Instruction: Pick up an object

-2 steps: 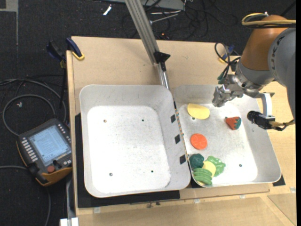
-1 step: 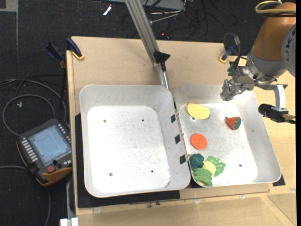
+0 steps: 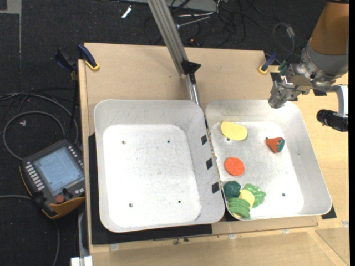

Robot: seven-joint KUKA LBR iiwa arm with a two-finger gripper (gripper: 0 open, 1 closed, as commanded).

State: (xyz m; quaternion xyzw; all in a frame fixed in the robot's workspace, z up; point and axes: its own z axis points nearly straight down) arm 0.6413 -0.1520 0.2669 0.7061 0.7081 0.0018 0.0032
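Wooden bench (image 3: 138, 71) carries two white bins. Nearest, in the right bin (image 3: 310, 176), a green toy cluster (image 3: 244, 197) lies at the front edge; beyond it an orange disc (image 3: 234, 165), then a yellow piece (image 3: 234, 131) and a strawberry toy (image 3: 275, 144). Farthest, the gripper (image 3: 277, 100) hangs over the bin's back rim; its jaw state cannot be told.

Two bins sit side by side on the bench (image 3: 138, 71). The right bin (image 3: 310, 165) holds a flat oval piece (image 3: 234, 131) at the rear, a strawberry-like toy (image 3: 274, 144) to its right, a disc (image 3: 234, 165) before it, and what appears to be a vegetable cluster (image 3: 244, 197) in the front-left corner. A handheld pendant (image 3: 52, 173) lies left of the left bin (image 3: 147, 115).
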